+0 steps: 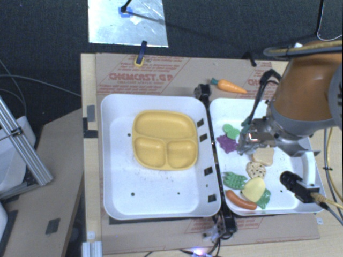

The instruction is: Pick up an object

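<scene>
Gripper (251,140): positioned low over the right bin (305,205), at 3 o'clock from the yellow tray (163,140) in the left bin (115,159). Its state cannot be told; nothing is seen held. Purple grapes (227,143) are found just at its 9 o'clock, partly hidden. Cookie (256,169), lemon-yellow piece (254,188) and sausage (240,200) are grouped at its 6 o'clock. Carrot (229,86) is placed outside, at 12 o'clock.

We see the bench (161,71) bearing two white bins: left bin (115,159), right bin (220,108). A toy carrot (229,86) lies near its far edge.
</scene>
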You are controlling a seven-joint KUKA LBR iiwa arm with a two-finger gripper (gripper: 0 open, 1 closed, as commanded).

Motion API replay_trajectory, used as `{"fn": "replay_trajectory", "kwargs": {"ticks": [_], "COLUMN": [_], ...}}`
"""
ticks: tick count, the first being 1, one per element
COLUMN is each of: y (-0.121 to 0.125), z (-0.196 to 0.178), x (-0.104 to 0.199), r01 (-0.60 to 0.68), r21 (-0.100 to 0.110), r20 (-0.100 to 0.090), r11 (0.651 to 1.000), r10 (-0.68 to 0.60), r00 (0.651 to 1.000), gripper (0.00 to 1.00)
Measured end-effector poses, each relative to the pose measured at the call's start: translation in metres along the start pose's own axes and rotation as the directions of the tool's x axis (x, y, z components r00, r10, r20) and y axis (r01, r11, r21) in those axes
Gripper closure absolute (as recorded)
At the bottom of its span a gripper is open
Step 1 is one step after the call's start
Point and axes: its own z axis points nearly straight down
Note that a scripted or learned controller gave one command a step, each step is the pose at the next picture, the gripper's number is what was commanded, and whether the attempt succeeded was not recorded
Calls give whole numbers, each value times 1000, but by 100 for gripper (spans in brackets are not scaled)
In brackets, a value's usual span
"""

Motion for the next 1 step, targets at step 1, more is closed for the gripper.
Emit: {"fn": "replay_trajectory", "kwargs": {"ticks": [1], "y": [1], "z": [-76], "x": [85], "r01": [3], "r21": [-10], "r20": [-2], "r11": [1000], "r10": [-3], "r00": [1000], "gripper": [100]}}
